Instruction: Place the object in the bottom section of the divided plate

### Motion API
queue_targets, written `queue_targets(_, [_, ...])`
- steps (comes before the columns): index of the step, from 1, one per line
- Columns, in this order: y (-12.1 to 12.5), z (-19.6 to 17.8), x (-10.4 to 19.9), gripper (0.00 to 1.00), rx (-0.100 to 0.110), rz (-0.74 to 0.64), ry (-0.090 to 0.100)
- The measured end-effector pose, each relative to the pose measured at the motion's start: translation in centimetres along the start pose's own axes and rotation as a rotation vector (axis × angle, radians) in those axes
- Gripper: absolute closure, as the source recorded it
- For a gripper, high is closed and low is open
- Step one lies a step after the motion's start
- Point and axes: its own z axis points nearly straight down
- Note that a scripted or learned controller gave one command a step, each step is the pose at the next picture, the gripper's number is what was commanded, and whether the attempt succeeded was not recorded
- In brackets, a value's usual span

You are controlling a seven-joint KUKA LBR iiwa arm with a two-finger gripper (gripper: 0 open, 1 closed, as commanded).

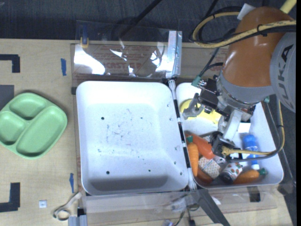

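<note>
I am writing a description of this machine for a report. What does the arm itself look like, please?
The arm is thick and rounded, grey, with a wide orange band above the wrist. Dark letters are printed on the grey shell at the right. Yellow and black cables loop over the top. The gripper below is grey and white metal with black parts.

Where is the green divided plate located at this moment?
In the camera view, the green divided plate lies on the wooden bench at the far left, outside both bins, just left of the left white bin.
</note>
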Motion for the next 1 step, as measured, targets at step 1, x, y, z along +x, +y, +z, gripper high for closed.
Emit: queue_targets(1, [6.6, -11.48, 2.22, 0.0, 0.0, 0.037, 0.0])
